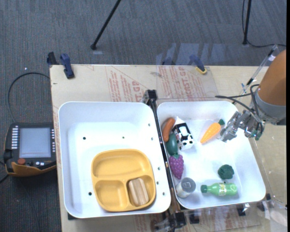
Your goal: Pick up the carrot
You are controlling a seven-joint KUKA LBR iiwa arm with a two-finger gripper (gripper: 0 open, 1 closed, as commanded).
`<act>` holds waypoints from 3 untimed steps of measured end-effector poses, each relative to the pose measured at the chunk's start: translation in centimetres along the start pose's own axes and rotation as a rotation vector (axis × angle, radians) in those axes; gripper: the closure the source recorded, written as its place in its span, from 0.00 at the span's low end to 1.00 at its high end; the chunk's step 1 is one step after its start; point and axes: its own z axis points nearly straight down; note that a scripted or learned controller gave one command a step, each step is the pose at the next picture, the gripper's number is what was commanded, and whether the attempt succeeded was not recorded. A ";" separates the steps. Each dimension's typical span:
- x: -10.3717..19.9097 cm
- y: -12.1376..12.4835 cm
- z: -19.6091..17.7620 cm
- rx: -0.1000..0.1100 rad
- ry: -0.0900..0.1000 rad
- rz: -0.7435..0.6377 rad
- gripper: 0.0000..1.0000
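Two white bins are shown side by side on the bench (111,81). The carrot (210,132) is seen in the right bin (253,166), near its far right part, lying tilted with its green top toward the gripper (235,128); the gripper is placed just beside that top, at the bin's right edge, and nothing is seen between its fingers; whether they are open or closed cannot be told. Along the right bin's left side a milk carton (184,136), a sausage (167,126) and grapes (176,165) are grouped; a can (187,185), a green bottle (220,189) and a dark green lump (226,171) are seen nearer the front. In the left bin (77,124) a yellow tray (118,166) is held, with a bread piece (138,191) in one compartment.
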 end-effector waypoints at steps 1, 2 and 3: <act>6.3 3.3 10.6 0.006 0.018 0.020 1.00; 5.2 4.8 -4.9 -0.002 -0.004 0.089 1.00; 11.6 3.6 -1.1 0.009 0.022 0.081 1.00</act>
